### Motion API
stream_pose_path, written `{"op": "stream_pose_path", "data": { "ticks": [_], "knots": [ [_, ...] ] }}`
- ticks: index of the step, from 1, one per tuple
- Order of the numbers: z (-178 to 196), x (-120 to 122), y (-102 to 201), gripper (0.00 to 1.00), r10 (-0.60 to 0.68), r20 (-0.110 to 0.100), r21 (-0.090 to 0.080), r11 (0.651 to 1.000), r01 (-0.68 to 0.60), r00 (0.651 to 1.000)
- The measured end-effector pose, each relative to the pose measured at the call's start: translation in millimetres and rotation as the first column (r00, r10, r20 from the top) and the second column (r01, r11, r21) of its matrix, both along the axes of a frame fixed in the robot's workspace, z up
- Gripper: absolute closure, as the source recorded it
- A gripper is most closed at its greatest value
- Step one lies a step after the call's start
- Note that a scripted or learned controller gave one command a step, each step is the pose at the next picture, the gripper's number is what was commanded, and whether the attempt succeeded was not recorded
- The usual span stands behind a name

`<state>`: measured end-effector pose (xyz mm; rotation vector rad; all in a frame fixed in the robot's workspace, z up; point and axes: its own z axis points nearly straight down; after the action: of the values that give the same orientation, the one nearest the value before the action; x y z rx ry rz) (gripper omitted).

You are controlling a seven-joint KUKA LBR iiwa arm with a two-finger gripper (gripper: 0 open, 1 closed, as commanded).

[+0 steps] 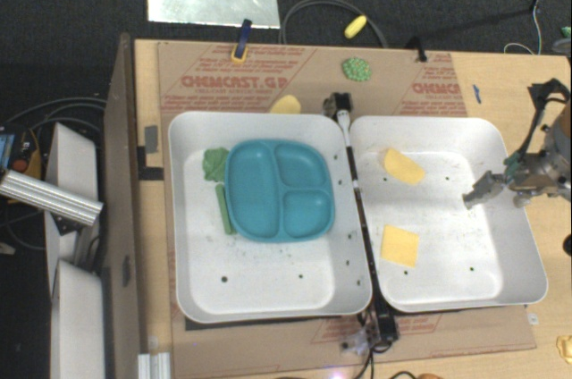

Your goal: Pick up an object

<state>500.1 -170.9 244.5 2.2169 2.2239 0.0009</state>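
claw (475, 192) over right bin (447, 297), near yellow block (403, 167)

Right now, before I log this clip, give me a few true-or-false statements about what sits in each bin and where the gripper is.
1. The blue divided plate lies in the left bin. True.
2. Two yellow pieces lie in the right bin. True.
3. The gripper hovers over the left bin. False: it is at the right bin's right side.
4. The green item lies in the right bin. False: it lies in the left bin, against the plate's left edge.
5. The gripper touches a yellow piece. False: both lie apart from it.
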Motion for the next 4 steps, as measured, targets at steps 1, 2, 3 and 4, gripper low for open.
{"op": "stream_pose_path", "data": {
  "ticks": [1, 2, 3, 4],
  "knots": [
    [-73, -14, 44, 0.0, 0.004, -0.005, 0.004, 1.0, -0.004, 1.0],
    [-163, -13, 75, 0.0, 0.003, 0.0, 0.001, 1.0, -0.003, 1.0],
    [-158, 73, 20, 0.0, 0.002, 0.01, -0.005, 1.0, -0.002, 1.0],
    [-158, 175, 69, 0.0, 0.009, 0.012, 0.0, 1.0, -0.009, 1.0]
  ]
}}
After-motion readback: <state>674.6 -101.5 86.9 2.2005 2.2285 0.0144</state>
